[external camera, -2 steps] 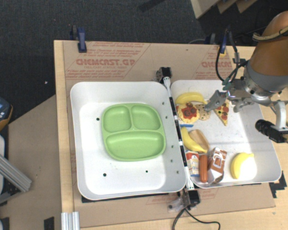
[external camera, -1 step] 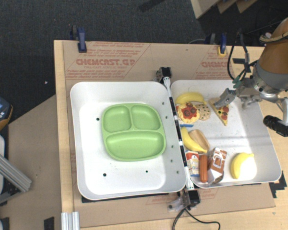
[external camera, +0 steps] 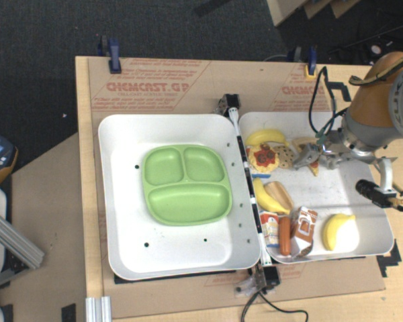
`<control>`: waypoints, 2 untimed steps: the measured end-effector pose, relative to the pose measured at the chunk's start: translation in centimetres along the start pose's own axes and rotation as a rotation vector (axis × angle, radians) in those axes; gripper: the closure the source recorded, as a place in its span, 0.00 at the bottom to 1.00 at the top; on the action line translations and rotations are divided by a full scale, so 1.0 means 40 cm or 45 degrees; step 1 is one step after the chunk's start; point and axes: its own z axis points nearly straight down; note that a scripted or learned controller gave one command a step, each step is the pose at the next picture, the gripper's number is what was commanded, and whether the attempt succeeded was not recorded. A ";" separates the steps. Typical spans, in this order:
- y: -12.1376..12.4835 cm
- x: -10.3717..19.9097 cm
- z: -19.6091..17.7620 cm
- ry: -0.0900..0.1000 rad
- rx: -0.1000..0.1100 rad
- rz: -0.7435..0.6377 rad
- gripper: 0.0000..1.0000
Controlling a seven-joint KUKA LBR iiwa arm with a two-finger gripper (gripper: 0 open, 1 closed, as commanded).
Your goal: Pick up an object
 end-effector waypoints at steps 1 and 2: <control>0.156 -0.025 -0.010 -0.005 -0.018 -0.006 0.00; 0.001 0.010 -0.006 0.000 -0.005 0.000 0.00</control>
